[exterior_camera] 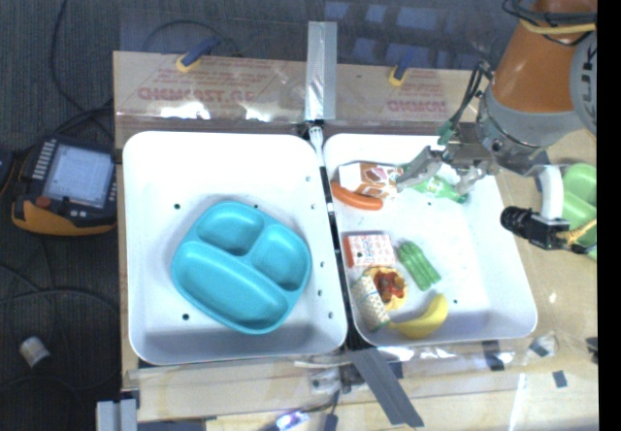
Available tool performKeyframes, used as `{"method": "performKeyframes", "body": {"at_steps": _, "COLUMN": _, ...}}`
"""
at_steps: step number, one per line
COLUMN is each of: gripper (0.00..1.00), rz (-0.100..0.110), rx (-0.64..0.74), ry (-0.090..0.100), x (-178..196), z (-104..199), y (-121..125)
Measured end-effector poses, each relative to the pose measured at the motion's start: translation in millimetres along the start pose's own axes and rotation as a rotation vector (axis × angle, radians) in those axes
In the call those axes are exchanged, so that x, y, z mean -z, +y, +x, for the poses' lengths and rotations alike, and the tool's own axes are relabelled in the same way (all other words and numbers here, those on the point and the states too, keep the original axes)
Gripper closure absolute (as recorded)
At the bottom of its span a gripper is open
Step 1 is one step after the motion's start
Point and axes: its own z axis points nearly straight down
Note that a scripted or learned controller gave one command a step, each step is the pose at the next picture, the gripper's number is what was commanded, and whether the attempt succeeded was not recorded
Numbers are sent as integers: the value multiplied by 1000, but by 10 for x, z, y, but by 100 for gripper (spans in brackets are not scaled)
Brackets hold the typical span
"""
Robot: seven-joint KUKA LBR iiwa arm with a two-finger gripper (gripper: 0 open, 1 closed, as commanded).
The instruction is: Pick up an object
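Banana first, curved, smooth and yellow, lying at the near edge of the right bin, and just left of it a crinkly printed packet with red on it. Behind those sits a small white carton with a red pattern, and beside it a green ridged piece like a toy pickle. At the far left corner of this bin lie an orange sausage shape and a flat brown and white wrapper.

Over to the left bin: 1 glossy teal tray with 3 compartments, rounded corners, hard plastic by the look of it.

Now the gripper is down over the far part of the right bin, close to a small green thing under it. Whether the pincer is apart or closed, I cannot tell from here. Nothing is visibly lifted, so I judge the pick is not yet made: every item lies in its bin, and the grasp and the raise are left to do.
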Motion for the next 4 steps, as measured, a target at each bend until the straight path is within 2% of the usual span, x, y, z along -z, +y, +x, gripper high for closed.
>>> {"method": "performKeyframes", "body": {"at_steps": 1, "gripper": 0, "rz": 2, "rx": -215, "ry": -2, "x": -1426, "z": -343, "y": 71}}
{"method": "performKeyframes", "body": {"at_steps": 2, "gripper": 0, "rz": -1, "rx": -22, "ry": -4, "x": -993, "z": -622, "y": 258}}
{"method": "performKeyframes", "body": {"at_steps": 3, "gripper": 0, "rz": -3, "rx": -21, "ry": 7, "x": -1684, "z": -1027, "y": 1059}}
{"method": "performKeyframes", "body": {"at_steps": 4, "gripper": 0, "rz": -18, "rx": 70, "ry": -19, "x": -1677, "z": -680, "y": 721}}
